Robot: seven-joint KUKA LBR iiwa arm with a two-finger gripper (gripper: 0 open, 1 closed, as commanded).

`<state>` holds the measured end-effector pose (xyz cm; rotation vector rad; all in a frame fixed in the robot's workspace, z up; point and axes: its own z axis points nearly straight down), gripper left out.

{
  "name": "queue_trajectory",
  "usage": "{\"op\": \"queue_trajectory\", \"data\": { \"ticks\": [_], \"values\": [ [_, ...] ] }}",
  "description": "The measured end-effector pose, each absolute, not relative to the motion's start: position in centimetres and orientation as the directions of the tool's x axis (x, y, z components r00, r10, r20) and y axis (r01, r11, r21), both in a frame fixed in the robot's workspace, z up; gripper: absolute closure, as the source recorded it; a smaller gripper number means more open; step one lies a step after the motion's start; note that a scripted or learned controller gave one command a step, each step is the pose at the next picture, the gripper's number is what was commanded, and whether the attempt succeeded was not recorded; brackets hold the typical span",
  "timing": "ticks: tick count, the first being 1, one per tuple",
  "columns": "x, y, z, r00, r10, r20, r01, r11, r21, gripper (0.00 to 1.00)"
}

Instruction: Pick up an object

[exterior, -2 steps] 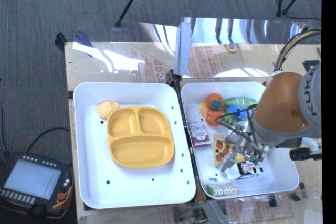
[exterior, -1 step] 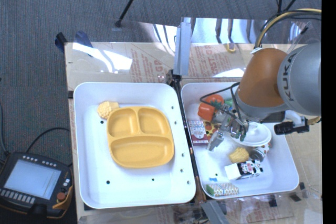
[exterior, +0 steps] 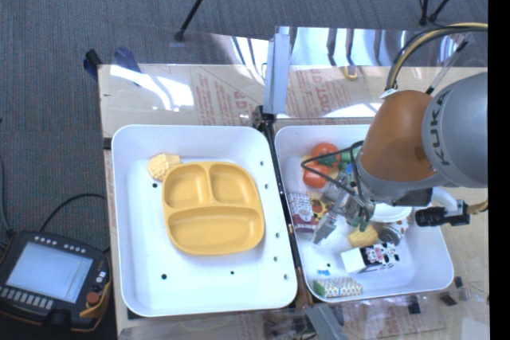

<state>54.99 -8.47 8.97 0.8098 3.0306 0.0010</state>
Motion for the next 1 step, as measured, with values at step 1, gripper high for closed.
{"op": "queue_trajectory", "data": {
  "ticks": [1],
  "values": [
    [58.12,-11.58,8.97,-0.849,0.528,-0.005,0.528,0.849,0.003,0.0]
  ]
}}
